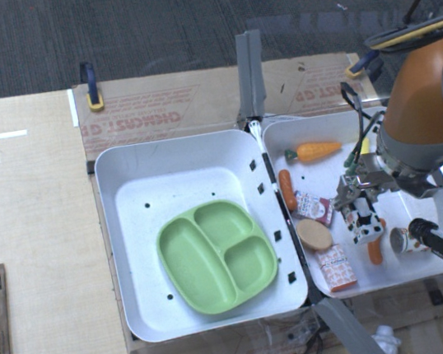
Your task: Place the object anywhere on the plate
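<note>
Camera view, looking down. Black-and-white spotted object [366, 226], cow-patterned, sits in the right bin [326, 128], mid-floor toward its right wall, directly under the gripper [360, 207]. Long axis hard to read; looks roughly upright or running toward the bin's near edge. Gripper hangs just above or on it; contact uncertain, and I cannot tell how wide it stands or whether it has anything. Judged target of the pick, since it lies nearest the gripper.

Green plate [217, 256], three compartments, lies in the left bin [130, 228], near its front-centre, nothing on it. From the gripper it lies across the wall the two bins share, so the coming move runs leftward over that wall.

Other contents of the right bin:
- carrot [317, 149] near the far edge
- red sausage [288, 190] along the left wall
- red-and-white packet [313, 207] beside it
- tan round disc [314, 235]
- red carton [336, 269] at the near edge
- small white cup [398, 240] toward the right wall
</note>
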### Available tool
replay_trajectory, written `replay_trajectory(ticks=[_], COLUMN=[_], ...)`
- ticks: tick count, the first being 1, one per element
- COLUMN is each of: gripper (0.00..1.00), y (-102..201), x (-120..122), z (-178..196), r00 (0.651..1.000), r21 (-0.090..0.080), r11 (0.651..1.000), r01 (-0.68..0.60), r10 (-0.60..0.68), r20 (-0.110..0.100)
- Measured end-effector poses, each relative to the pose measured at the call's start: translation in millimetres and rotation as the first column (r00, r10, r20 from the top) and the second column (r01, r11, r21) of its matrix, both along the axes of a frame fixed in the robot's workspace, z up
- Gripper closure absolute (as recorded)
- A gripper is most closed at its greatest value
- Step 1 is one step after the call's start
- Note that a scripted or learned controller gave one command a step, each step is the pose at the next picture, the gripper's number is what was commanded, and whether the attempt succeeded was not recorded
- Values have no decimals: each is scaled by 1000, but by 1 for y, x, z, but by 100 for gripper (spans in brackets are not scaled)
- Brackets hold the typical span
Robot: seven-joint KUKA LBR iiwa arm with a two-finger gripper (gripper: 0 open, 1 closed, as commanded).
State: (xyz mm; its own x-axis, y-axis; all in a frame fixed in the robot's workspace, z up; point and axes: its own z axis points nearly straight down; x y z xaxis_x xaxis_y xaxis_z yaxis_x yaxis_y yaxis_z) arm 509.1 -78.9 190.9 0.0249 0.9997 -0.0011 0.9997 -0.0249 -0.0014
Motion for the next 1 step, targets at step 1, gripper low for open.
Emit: replay_trajectory(ticks=[1], gripper=[100], y=[74], x=[22], z=[-1], r00=[991], r21=[0], r11=[991], r01=[-130], r10=[130], r20=[-2])
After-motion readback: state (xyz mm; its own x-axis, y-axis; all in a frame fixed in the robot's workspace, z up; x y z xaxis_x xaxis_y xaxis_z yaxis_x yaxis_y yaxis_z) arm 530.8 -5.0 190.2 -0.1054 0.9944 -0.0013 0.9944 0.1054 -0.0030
